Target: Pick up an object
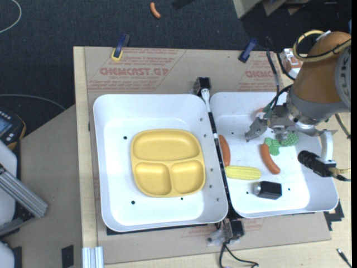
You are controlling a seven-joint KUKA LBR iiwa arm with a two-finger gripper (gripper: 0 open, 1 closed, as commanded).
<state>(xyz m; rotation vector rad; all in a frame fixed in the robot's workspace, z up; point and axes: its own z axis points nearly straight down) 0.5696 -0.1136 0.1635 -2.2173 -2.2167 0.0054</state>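
The right bin [318,200] holds a red-orange sausage [224,149] along its left wall, a yellow corn cob [242,172], a black block [269,190], a second orange sausage [270,158] and a green leafy piece [277,143]. My gripper [261,128] hangs low over the upper middle of this bin, just up and left of the green piece and the second sausage. The arm's body hides part of the green piece. I see nothing held by the gripper.
The left bin [111,116] holds a yellow divided plate [167,162]. Clamps sit on the bench's back edge, and a black clip [202,85] stands between the bins. A small orange item [155,9] lies on the floor beyond.
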